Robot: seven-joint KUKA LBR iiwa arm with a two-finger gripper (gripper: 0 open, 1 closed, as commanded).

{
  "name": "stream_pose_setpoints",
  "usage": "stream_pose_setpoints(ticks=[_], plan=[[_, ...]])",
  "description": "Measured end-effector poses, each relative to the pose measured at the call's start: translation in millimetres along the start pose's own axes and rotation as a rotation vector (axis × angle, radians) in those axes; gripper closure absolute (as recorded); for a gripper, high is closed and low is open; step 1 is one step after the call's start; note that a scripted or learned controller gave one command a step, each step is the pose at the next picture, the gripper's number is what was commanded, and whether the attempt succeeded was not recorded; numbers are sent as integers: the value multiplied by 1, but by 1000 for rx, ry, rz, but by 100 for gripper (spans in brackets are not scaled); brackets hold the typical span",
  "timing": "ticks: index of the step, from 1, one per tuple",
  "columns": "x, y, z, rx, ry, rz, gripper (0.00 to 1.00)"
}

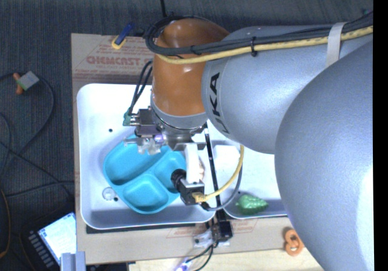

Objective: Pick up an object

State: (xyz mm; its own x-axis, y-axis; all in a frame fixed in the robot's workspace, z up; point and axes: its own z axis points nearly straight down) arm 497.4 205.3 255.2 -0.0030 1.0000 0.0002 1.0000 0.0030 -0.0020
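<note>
A blue plastic dish with two hollows lies in the left white bin, toward its near side. My gripper hangs straight down over the dish's far edge, touching it or just above it. The wrist and its orange band hide the gripper's tips. A small green object lies in the right bin, at its near edge.
A small clear round item sits in the left bin's near-left corner beside the dish. The grey arm covers most of the right bin. Cables and a yellow hose hang beside the wrist. A cardboard sheet lies under the bins.
</note>
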Motion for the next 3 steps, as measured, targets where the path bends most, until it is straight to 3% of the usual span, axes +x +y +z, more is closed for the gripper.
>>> stream_pose_setpoints(ticks=[1,2,3], plan=[[23,69,-17,-2,-1,1,100],[26,147,55,2,-4,3,100],[27,49,45,-1,-1,2,100]])
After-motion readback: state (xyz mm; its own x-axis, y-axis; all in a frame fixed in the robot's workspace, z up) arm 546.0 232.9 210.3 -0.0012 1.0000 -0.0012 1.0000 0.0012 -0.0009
